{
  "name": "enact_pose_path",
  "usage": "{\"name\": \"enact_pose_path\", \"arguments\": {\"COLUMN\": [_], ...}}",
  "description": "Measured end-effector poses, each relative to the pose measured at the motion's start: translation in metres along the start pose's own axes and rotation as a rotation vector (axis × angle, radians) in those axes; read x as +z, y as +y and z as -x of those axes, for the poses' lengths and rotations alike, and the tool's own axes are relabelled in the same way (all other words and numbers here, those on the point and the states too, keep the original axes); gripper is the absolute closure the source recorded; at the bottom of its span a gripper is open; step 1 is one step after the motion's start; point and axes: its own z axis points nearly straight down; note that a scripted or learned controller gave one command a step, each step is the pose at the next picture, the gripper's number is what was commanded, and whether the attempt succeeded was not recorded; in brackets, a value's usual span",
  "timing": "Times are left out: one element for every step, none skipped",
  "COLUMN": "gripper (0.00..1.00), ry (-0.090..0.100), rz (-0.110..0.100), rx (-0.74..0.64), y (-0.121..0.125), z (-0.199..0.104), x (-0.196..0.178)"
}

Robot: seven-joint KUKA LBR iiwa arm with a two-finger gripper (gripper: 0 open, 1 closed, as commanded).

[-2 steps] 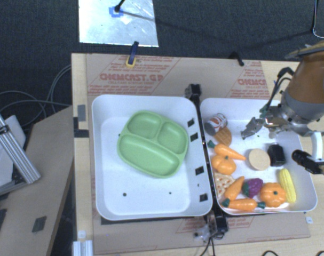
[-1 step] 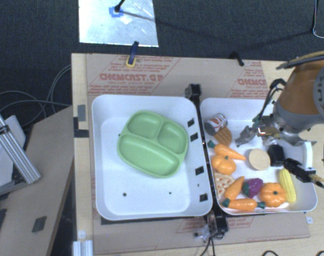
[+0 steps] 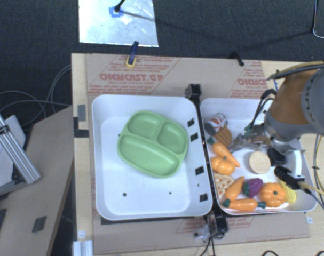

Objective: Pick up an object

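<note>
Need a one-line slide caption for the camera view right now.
Arm's gripper low in the right bin among toy food; green divided plate lies alone in the left bin.

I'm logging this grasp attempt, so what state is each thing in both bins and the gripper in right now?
Green divided plate: flat in left bin, nothing on it.
Toy food pile: loose in right bin.
Orange pepper: lying by the divider.
Pumpkin: at the near rim.
Round cream slice: flat.
Gripper: low over the toys; grasp unclear.
</note>
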Motion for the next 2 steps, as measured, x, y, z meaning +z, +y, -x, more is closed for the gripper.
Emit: {"name": "enact_pose_path", "arguments": {"gripper": [1.00, 1.00], "ry": [-0.001, -0.001], "rz": [0.005, 0.006], "rx": [0.000, -0.004], "y": [0.001, 0.010], "z": [0.000, -0.005], "x": [-0.013, -0.061]}}
